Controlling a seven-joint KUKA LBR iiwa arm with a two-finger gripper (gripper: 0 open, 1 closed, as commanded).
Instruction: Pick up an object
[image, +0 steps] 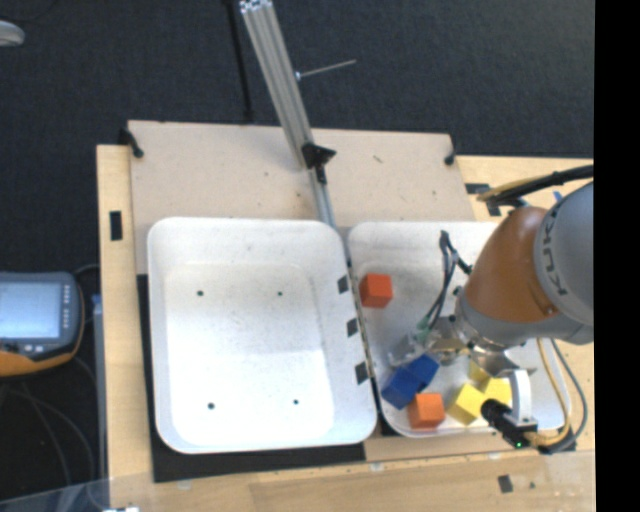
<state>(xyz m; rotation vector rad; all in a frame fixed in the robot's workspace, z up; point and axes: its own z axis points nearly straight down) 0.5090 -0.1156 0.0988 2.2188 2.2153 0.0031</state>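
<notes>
The gripper (428, 348) hangs low in the right bin (400, 245), a tangle of grey metal and thin cables under the orange wrist (510, 270). The arm's bulk and the blur hide its tip, so I cannot tell whether it is open or closed, and nothing can be seen held in it.

The blue block (410, 380) is the nearest thing. It lies just below and slightly left of the gripper in this view, touching it or nearly so; which cannot be made out. Its long axis runs on a slant, from lower left by the bin's inner wall up toward the right, under the gripper. I judge this the likeliest target. A grasp would call for a short drop toward the lower left, with the closing direction set across that slant rather than along it.

Just below the blue block sits an orange cube (427, 410), close enough to get in the way. To its right are two yellow blocks (468, 403), partly under the arm. A second orange cube (376, 290) stands alone further up the bin, well apart from the gripper, with free space around it. The left bin (165, 330) lies beyond the dividing walls.
</notes>
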